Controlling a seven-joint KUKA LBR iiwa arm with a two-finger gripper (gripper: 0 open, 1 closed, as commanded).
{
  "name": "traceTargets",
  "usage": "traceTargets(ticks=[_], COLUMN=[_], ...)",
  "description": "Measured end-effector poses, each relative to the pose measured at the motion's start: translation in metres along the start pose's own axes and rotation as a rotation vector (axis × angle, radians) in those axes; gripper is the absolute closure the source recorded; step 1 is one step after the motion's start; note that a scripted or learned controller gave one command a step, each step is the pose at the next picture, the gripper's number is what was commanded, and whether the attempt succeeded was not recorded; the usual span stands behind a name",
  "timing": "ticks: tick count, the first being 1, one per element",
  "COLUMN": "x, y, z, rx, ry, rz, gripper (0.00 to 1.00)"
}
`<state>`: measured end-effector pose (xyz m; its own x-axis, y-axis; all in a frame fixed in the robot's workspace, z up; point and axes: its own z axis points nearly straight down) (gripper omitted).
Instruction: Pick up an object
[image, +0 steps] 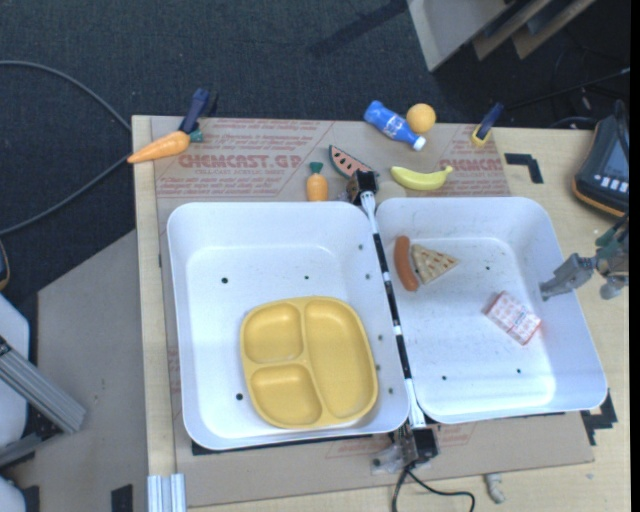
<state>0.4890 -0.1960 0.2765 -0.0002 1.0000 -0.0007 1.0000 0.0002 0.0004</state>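
In the right bin lie a red-orange sausage, a tan pizza-like wedge touching it, and a pink and white packet nearer the right wall. My gripper hangs over the right rim of this bin, partly cut off by the view's edge. It is to the right of and slightly above the packet, apart from it, and nothing shows in it.
A yellow divided plate sits in the left bin. Behind the bins on the board lie a carrot, a small orange toy, a watermelon slice, a blue bottle, an orange and a banana.
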Motion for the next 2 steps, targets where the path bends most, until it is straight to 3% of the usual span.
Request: traceTargets(ticks=[1,2], x=[0.036,0.103], y=[0.090,0.156], z=[0.068,0.098], rx=[0.000,-0.001], ry=[0.001,0.001], rz=[-0.001,-0.001], gripper=[0.00,0.00])
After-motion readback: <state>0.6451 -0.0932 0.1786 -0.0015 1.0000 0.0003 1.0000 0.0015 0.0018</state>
